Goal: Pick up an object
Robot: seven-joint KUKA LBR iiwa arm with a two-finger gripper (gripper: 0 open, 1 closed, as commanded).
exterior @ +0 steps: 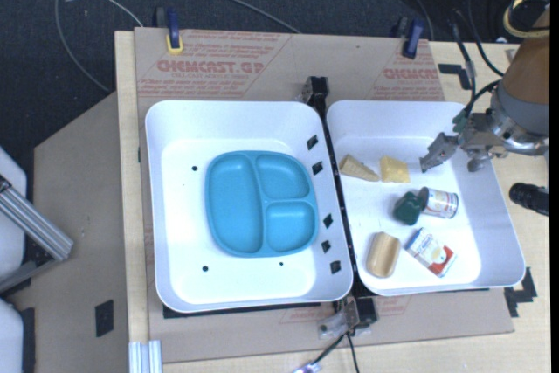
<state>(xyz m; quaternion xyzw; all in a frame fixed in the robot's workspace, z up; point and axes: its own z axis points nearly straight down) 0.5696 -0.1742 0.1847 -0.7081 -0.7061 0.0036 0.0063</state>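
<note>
Lying nearest the camera in the right bin [498, 262] are a tan rounded piece [383, 253] and a small red, white and blue packet [431, 251], whose print is too small to read. Just beyond them a dark green object [407, 208] touches a small can [439, 203] lying on its side; the can's label shows red and white, but no words can be made out. Farther back sit two yellow wedges, a pale one [358, 169] and a brighter one [395, 169], close together. In the left bin [170, 214] a blue divided plate [261, 202] rests flat, with three compartments. The gripper [456, 151] hangs over the right bin's far right part, above the can and apart from it; its fingers [434, 157] stand spread with nothing between them. The arm [528, 92] is cut off by the right edge. The brown board [262, 65] beneath carries red lettering, partly legible as "CHEMCAST".
</note>
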